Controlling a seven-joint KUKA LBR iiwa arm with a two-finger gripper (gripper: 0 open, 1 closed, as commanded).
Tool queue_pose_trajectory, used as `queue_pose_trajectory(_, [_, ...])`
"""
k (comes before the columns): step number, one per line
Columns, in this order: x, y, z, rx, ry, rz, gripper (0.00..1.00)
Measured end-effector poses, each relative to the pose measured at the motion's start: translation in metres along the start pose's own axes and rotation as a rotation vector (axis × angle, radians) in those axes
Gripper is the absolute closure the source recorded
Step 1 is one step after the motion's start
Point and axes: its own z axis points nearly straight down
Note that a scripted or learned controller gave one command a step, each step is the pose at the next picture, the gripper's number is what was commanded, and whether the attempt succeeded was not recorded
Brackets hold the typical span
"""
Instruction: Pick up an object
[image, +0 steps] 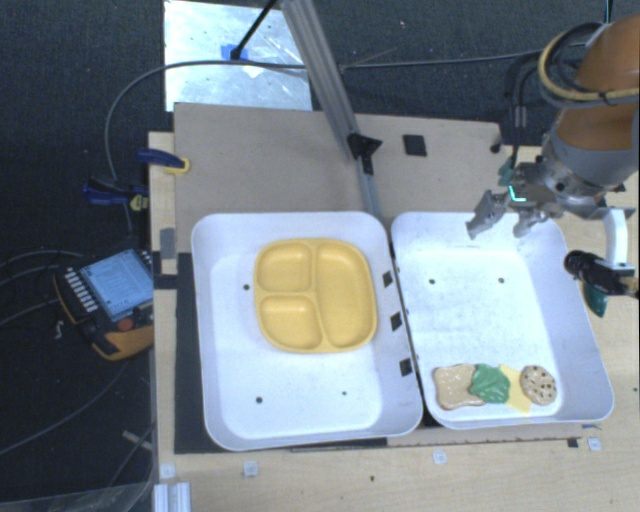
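We hover the gripper (503, 219), parted and empty, above the right bin (575, 310); next, descend toward the cookie (538, 384).

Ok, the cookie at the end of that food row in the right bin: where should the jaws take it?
Probably across the cookie's round rim, coming straight down. It lies flat near the right bin's front wall, with the yellow slice touching its left, so pinching front to back looks safer than left to right.

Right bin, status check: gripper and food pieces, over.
Gripper open, over right bin's far edge, holding nothing. Food pieces clustered at near edge, untouched. Nothing in between.
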Motion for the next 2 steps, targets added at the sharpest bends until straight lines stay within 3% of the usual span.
queue_pose_trajectory(1, [0.000, 0.000, -0.001, -0.002, 0.000, 0.000, 0.00])
queue_pose_trajectory(2, [0.007, 0.006, 0.045, -0.001, 0.000, -0.003, 0.00])
